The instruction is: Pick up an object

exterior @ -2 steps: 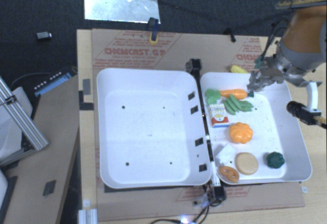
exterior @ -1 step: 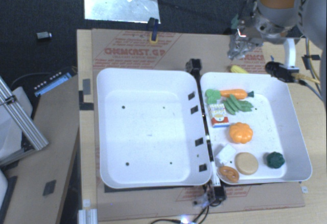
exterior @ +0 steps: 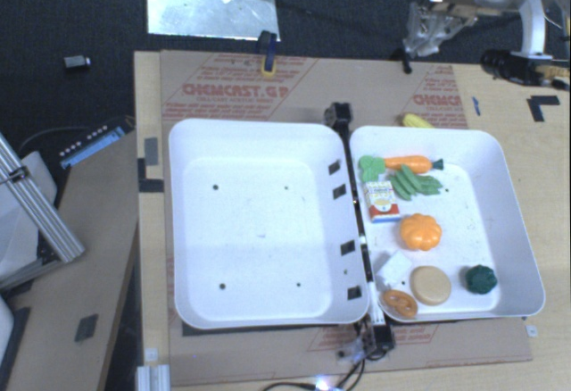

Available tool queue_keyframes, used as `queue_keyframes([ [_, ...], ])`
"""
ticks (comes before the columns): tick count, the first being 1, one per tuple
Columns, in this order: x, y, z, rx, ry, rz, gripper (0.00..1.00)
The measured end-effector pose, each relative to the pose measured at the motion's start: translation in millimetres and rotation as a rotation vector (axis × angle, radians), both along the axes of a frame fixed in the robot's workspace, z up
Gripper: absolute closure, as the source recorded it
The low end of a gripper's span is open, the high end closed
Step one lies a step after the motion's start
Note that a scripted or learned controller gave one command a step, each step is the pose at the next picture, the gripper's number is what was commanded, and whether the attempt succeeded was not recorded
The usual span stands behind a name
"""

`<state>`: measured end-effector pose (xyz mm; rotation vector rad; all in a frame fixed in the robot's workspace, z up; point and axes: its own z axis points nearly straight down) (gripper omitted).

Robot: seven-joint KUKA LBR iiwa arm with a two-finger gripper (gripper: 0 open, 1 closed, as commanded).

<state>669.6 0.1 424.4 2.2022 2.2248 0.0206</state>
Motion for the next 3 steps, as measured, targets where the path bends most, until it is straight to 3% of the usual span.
queue_keyframes([
  [1, -5, 34, 24, 0.000, 0.012, -0.002, 1.00],
  [2, -38, 59, 55, 0.001, 0.012, -0.002, 1.00],
  [3, -39, 88, 61, 0.000, 0.014, -0.004, 1.00],
])
